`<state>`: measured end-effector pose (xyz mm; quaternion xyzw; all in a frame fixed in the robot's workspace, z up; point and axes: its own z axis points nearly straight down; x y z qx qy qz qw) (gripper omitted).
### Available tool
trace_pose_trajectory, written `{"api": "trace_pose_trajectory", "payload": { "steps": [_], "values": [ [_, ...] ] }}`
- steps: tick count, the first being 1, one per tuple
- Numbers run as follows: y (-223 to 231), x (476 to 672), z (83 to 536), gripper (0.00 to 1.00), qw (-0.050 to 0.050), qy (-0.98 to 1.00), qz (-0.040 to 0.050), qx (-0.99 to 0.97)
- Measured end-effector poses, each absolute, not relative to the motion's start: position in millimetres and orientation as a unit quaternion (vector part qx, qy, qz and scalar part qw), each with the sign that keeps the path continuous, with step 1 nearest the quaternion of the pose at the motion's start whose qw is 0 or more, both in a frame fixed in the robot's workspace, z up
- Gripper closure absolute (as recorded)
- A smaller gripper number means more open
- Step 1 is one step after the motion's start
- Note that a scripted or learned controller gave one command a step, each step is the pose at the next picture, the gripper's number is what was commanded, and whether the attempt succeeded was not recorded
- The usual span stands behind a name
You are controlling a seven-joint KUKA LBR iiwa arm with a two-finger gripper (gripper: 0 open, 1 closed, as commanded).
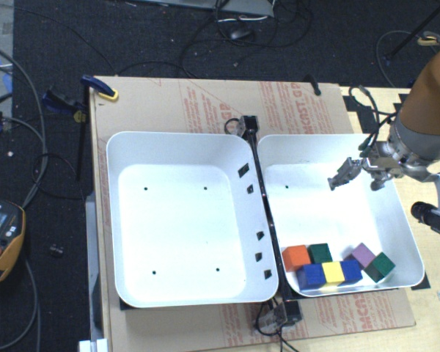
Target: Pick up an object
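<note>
Several small coloured blocks lie bunched along the near edge of the right bin (396,218): an orange block (296,256), a dark green block (320,253), a blue block (310,276), a yellow block (332,272), another blue block (350,270), a purple block (362,255) and a green block (379,266). My gripper (361,176) hangs above the far right part of that bin, well behind the blocks. Its two fingers are spread apart with nothing between them.
The left bin (125,218) sits beside the right one on a brown board (176,105). A black divider with clips (258,196) runs between the bins. Cables, a blue clamp (99,88) and a yellow meter (0,237) lie off the bench.
</note>
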<state>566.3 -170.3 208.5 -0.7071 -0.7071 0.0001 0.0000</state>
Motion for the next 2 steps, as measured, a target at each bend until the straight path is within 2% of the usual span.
{"api": "trace_pose_trajectory", "payload": {
  "steps": [1,2],
  "values": [
    [-152.2,628.8,101.1,0.0,0.001,-0.708,0.0004,-0.706],
    [-96.3,638.0,87.6,0.0,0.001,-0.709,-0.0002,-0.705]
  ]
}}
